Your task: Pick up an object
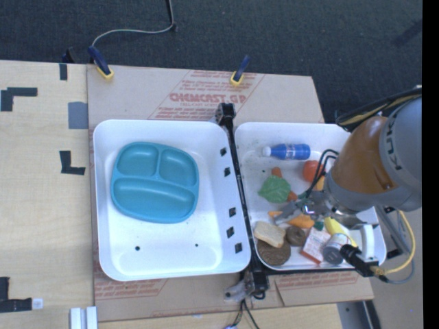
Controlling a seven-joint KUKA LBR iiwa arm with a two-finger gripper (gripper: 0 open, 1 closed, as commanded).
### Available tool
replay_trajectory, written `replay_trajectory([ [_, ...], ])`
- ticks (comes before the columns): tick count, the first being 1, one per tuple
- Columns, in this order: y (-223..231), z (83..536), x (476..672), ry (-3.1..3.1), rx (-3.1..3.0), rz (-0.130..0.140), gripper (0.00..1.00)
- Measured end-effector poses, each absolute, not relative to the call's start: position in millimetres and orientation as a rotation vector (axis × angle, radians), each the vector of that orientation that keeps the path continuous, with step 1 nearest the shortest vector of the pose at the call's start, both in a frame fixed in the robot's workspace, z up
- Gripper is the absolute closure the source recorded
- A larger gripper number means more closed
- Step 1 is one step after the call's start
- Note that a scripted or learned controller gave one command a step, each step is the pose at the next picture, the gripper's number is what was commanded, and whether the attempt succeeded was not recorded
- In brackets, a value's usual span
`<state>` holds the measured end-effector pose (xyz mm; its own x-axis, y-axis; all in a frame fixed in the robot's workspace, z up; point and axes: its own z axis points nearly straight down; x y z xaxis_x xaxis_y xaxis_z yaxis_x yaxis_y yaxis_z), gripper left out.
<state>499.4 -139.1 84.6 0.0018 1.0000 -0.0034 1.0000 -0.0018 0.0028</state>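
Cardboard-topped bench (206,94), dark floor beyond. Near: right bin (274,130) crowded with small toy food; gripper (300,210) low among orange pieces (302,220), grasp unclear. Left bin (110,132) holds blue divided plate (156,182). Far: bottle (288,152).

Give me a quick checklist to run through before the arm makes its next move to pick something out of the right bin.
1. Arm over the right bin, where the objects lie: ok; the gripper is low among them.
2. Something caught in the gripper: cannot tell, the pile hides it.
3. Target stands apart: not ok; the green leafy piece, bread slice and brown cookie crowd together.
4. Blue bottle out of the way: ok, it lies near the far wall.
5. Left bin untouched: ok, the blue divided plate lies flat inside.
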Motion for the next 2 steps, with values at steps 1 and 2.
replay_trajectory([
  [1, -139, 92, 500.1, 2.218, 2.222, -0.001, 1.0],
  [2, -42, 182, 530.1, 2.227, 2.221, -0.004, 1.0],
])
